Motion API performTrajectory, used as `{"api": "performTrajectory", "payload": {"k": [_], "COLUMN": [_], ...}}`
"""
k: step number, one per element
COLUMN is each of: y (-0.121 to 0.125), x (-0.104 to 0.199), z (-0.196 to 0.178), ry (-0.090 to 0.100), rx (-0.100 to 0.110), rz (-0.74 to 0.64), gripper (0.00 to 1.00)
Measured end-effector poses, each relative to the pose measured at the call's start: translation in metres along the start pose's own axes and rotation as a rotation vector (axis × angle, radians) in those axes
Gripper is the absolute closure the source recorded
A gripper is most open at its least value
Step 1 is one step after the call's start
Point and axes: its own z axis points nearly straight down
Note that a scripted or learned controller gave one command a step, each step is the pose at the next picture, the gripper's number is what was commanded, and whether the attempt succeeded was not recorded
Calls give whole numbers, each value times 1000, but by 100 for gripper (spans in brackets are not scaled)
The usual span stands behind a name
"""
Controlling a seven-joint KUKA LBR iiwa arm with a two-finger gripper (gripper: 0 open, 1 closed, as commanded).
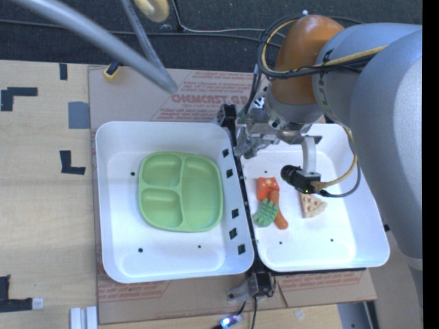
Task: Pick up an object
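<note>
Several toys (267, 188) just beside tool (252, 144)

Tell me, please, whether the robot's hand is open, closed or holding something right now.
Hand: cannot be told from this view.

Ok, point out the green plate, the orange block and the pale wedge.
green plate (182, 192): camera view, its middle.
orange block (267, 186): camera view, its top face.
pale wedge (313, 206): camera view, its middle.

Pale wooden bench (41, 204), black tape marks (68, 162); printed cardboard sheet (199, 94) on top; dark carpet (219, 19) behind.
</note>
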Motion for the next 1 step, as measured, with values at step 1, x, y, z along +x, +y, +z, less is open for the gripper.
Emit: {"api": "performTrajectory", "payload": {"k": [1], "y": [10], "x": [46], "z": [-1], "ry": [0], "rx": [-1], "rz": [0], "gripper": [100]}}
